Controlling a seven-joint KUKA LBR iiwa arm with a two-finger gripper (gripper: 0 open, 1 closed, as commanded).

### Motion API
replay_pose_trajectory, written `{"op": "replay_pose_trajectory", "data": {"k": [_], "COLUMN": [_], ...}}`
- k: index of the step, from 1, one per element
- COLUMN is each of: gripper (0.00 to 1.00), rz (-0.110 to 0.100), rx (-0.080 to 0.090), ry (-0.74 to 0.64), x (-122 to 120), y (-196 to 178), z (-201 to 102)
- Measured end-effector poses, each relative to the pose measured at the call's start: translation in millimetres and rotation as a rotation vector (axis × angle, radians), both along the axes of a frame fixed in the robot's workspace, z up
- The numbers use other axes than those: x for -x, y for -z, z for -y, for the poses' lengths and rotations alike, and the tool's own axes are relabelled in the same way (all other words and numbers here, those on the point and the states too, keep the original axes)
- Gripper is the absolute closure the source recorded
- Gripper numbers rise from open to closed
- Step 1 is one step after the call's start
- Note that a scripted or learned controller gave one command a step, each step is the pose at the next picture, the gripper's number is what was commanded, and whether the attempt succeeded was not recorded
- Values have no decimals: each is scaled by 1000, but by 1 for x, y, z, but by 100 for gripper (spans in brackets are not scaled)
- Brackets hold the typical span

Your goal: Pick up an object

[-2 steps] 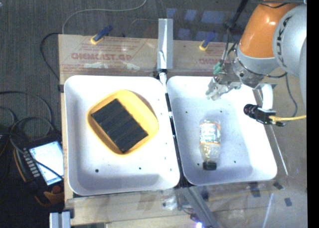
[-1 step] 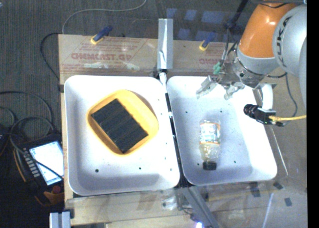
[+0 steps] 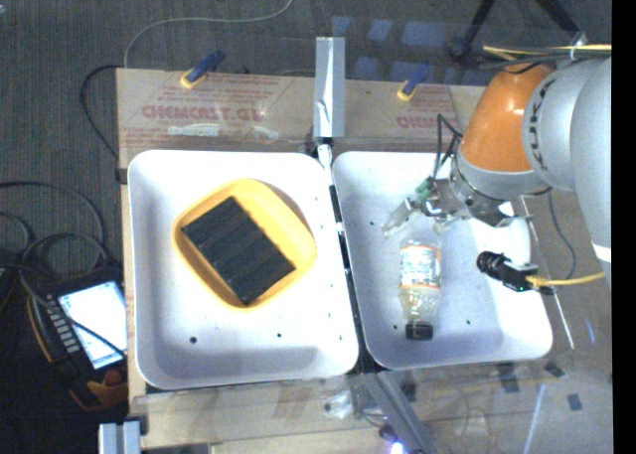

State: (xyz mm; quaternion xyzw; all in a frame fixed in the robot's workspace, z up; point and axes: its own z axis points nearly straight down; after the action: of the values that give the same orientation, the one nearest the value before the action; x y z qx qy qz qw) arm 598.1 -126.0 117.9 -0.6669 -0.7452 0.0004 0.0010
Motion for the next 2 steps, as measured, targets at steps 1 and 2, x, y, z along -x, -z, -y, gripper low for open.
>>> {"op": "replay_pose_trajectory", "data": {"k": [1, 2], "gripper": [0, 0], "rz": [19, 91], "rx": [3, 22], "ry": [-15, -123], "x": [33, 67], "y": [26, 11], "z": [1, 12]}}
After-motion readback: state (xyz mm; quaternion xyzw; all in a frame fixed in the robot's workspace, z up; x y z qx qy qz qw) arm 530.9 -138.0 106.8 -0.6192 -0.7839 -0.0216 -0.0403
